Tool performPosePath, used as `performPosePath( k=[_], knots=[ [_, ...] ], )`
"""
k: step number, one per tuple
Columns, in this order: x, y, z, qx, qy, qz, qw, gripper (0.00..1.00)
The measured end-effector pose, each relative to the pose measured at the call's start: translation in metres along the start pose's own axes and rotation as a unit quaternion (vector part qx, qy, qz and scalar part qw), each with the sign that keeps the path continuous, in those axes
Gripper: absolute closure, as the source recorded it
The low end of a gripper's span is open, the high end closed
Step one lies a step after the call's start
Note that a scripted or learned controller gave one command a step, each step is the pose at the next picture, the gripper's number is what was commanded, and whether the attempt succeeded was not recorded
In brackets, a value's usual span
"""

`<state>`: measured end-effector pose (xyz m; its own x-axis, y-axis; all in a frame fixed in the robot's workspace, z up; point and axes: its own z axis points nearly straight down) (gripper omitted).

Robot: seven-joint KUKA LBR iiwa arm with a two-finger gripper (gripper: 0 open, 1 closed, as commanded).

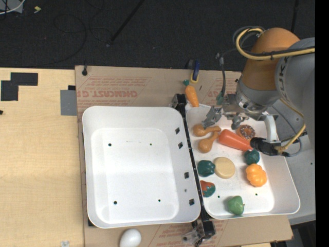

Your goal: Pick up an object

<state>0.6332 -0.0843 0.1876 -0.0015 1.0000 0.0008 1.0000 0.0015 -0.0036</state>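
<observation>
Nearest the camera, a white egg-shaped object (130,237) lies on the cardboard sheet (128,86) just outside the front rim of the left bin (92,163). That bin's floor shows only a few small dark dots.

Beside it, the right bin (288,199) carries the toy food. At its front sits a green pepper (235,205). Against the divider lies a small red and green piece (207,188), and just behind it a dark green piece (206,167). A round cream disc (224,168) rests next to that one. An orange pepper (256,174) sits farther right, touching a small dark green piece (252,157) behind it. A red-orange carrot (235,140) lies slanted in the middle of the bin, and a tan gourd-shaped toy (205,137) lies left of it.

From the right, the grey arm with its orange band (270,55) reaches over the back of this bin. Its pincer (225,117) is spread, one metal finger (211,118) pointing down just above the tan toy, with nothing between the fingers.

An orange carrot-like piece (192,95) lies on the cardboard behind the bins, beside a blue and yellow clamp (195,72). Everything stands on a light wooden surface (36,163).
</observation>
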Motion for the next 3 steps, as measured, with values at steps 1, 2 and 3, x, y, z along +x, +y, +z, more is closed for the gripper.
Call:
performPosePath(
  k=[1, 2, 3],
  knots=[
    [0.000, 0.000, -0.010, 0.000, 0.000, 0.000, 1.0000, 1.00],
    [-0.001, 0.000, -0.009, 0.001, 0.000, 0.000, 1.0000, 0.00],
    [0.000, 0.010, 0.106, 0.001, -0.001, 0.000, 1.0000, 0.00]
  ],
)
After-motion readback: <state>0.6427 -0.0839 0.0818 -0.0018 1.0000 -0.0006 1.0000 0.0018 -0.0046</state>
